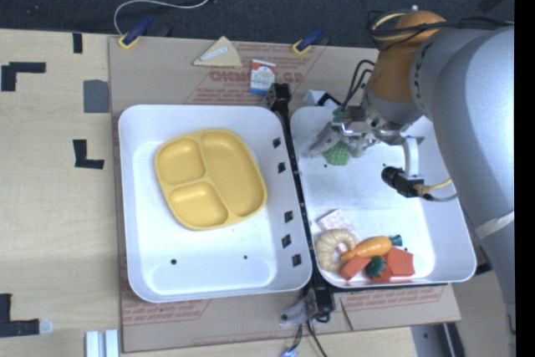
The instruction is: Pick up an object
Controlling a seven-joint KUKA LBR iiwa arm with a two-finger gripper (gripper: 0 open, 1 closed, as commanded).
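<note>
Green object: a small green toy (337, 155) lies in the upper part of the right bin (447, 213), directly at the tips of the jaws (341, 140), on their near, lower side.
Relation that matters: it sits just below and touching, or all but touching, the fingertips; a short descent looks like enough.
Long axis: too small and compact to tell.
Jaws: whether they are parted or closed cannot be made out.
Other candidates: a heap of toy food (364, 252), carrot and bread roll among it, lies well below the jaws, in the bin's near corner.
Further out: a yellow divided plate (210, 177) rests in the left bin (138, 205), far to the jaws' left.
</note>
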